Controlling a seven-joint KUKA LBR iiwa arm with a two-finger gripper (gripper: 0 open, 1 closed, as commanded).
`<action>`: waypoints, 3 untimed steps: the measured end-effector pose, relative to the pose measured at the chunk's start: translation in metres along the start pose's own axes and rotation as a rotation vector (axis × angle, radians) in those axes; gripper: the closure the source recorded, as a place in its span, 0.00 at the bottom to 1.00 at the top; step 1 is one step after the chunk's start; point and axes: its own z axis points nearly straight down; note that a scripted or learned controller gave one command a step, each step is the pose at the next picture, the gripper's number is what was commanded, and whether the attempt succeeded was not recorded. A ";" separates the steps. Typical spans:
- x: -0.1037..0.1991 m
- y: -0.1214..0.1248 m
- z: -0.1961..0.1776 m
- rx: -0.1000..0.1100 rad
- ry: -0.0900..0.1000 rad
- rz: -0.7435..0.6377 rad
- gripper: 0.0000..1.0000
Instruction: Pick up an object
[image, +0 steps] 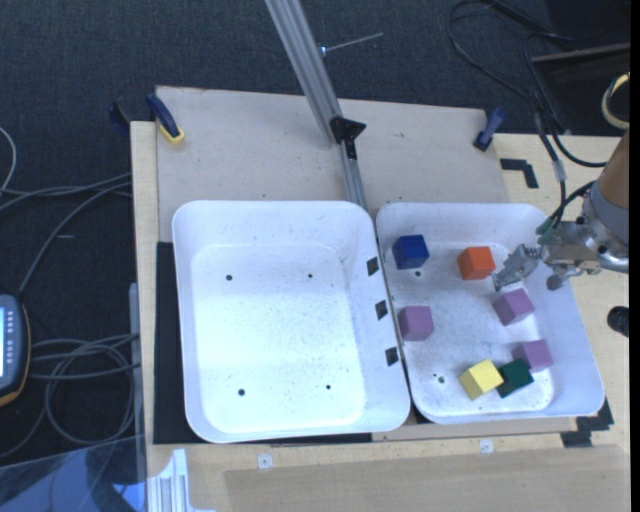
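Observation:
The right bin (571, 330) holds several small cubes: a blue one (410, 251), an orange one (476, 263), three purple ones (415, 322) (513, 305) (536, 353), a yellow one (482, 378) and a dark green one (516, 377). My gripper (528, 281) reaches in over the bin's right side, just right of the orange cube and just above the nearest purple cube. Its fingers stand open, and nothing is between them.
The left bin (190, 300) lies beside the right one, with black clips along the shared wall. A metal pole (318, 80) slants down from the top to the bins' junction. Cables lie on the dark floor at left and top right.

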 end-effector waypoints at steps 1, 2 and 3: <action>0.000 0.000 0.000 -0.001 0.000 0.000 0.00; 0.010 0.003 0.055 0.006 0.001 0.000 0.00; 0.012 0.009 0.116 0.006 0.001 0.001 0.00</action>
